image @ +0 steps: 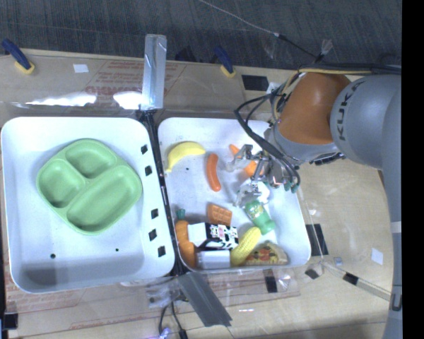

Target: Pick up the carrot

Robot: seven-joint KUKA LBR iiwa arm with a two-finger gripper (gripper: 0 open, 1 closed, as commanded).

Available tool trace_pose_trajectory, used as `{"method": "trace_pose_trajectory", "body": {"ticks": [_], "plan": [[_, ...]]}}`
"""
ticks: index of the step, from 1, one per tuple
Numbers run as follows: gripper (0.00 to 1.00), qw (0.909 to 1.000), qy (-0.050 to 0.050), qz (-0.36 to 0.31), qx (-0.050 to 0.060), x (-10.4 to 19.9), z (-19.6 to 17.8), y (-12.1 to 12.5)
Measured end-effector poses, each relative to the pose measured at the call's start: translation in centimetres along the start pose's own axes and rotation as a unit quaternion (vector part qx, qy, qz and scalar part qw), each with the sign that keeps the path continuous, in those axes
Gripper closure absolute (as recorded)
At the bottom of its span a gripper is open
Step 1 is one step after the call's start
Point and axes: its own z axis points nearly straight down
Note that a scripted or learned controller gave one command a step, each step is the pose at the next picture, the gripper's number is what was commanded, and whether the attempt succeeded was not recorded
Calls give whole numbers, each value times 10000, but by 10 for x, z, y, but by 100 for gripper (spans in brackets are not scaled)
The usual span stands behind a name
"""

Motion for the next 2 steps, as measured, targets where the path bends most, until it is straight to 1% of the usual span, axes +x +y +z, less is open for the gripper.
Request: {"method": "trace_pose_trajectory", "body": {"ticks": [1, 2], "plan": [[100, 10000, -45, -30, 14, -3, -14, 1], [100, 9968, -24, 796, 4, 16, -15, 53]]}}
